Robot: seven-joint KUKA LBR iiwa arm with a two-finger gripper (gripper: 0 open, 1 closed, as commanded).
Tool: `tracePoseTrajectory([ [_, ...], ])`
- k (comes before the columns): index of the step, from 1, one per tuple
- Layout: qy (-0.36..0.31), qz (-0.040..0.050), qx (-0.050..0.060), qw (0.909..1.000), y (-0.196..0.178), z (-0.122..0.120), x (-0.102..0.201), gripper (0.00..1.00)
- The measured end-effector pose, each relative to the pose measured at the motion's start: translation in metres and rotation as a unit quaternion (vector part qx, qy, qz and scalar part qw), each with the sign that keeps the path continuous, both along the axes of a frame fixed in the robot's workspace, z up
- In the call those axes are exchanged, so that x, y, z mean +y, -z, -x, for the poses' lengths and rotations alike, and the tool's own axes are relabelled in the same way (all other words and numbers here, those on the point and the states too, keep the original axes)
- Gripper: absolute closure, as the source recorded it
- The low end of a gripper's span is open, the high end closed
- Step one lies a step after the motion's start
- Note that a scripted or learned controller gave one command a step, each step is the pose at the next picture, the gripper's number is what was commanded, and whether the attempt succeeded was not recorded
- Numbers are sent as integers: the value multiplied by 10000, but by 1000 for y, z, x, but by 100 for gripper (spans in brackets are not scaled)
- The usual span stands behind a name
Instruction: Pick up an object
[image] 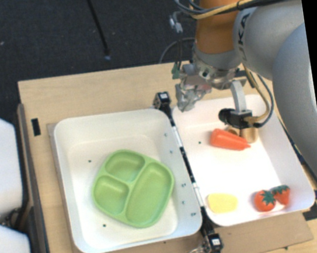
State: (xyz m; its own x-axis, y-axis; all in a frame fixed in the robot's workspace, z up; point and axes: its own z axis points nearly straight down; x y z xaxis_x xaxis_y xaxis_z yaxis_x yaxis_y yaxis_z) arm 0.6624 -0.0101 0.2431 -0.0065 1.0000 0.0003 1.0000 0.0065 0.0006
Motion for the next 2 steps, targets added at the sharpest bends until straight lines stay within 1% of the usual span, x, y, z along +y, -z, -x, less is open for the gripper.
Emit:
tracePoseTrajectory([
  [1, 1, -3, -4, 10000, -5, 2, 44, 100],
  [2, -2, -1, 7, 10000, 8, 11, 98, 100],
])
